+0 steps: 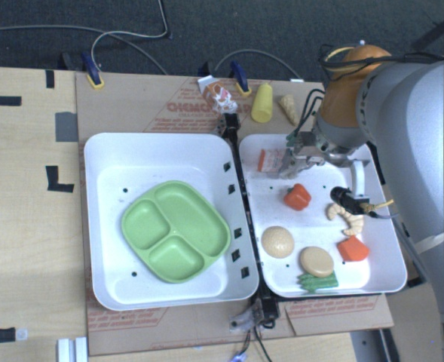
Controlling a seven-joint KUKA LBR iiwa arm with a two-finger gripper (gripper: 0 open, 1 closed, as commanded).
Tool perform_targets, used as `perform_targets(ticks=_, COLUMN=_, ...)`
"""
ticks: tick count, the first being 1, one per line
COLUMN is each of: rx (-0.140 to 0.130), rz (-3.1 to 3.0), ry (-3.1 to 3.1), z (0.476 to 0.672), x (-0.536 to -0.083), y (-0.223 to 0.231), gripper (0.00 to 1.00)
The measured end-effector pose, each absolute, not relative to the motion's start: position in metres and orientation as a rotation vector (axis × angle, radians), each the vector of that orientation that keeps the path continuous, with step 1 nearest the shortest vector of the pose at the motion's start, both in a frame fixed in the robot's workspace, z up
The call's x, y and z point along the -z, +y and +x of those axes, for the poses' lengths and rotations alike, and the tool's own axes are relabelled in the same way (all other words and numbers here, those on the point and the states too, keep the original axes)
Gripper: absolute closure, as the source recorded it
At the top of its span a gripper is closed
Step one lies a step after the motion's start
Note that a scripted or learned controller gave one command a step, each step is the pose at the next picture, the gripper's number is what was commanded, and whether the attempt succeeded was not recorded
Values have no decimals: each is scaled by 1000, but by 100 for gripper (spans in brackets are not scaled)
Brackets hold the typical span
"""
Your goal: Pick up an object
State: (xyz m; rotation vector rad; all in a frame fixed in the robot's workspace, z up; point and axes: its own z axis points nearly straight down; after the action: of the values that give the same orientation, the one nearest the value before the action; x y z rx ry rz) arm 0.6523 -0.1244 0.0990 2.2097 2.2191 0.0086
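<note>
Right bin (380, 281) holds the arm's lowered claw (291, 164).

A bench (26, 202) with a pale wood-look top was seen, marked with several black shapes along its left part. A sheet of brown cardboard (154, 108) printed in red was laid flat on it. Two shallow white bins, the left bin (101, 157) and the right bin (384, 277), were set side by side on the cardboard, touching along a black seam. A yellow object (261, 102) and a beige object (289, 108) were lying on the cardboard just behind the right bin.
</note>
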Motion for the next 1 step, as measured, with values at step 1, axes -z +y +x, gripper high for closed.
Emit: perform_targets(ticks=1, rx=-8, rz=2210, ry=2219, z=652, x=-99, y=-125, gripper=0)
